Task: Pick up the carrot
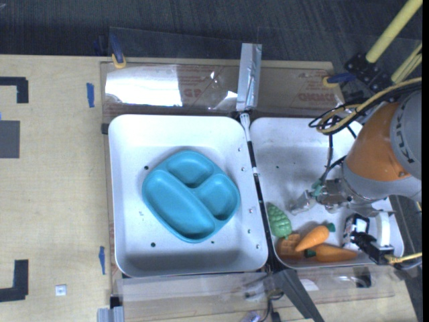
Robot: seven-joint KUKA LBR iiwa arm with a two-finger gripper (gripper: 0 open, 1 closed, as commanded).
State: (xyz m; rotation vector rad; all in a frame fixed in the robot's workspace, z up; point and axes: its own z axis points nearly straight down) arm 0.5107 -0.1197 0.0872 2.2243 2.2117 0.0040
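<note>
An orange carrot (314,238) lies tilted near the front edge of the right bin (288,146). A second, longer orange carrot-like piece (335,252) lies just in front of it along the bin's front wall. My gripper (310,197) hangs over the right bin's middle, above and slightly behind the carrot and apart from it. Nothing shows between it and the carrot. The grey arm with its orange band (379,149) reaches in from the right.
A green vegetable piece (277,220) lies left of the carrot by the divider between the bins. A blue sectioned plate (191,194) sits in the left bin (127,180). Cables and a black-and-white fitting (365,237) hang at the right bin's front right corner.
</note>
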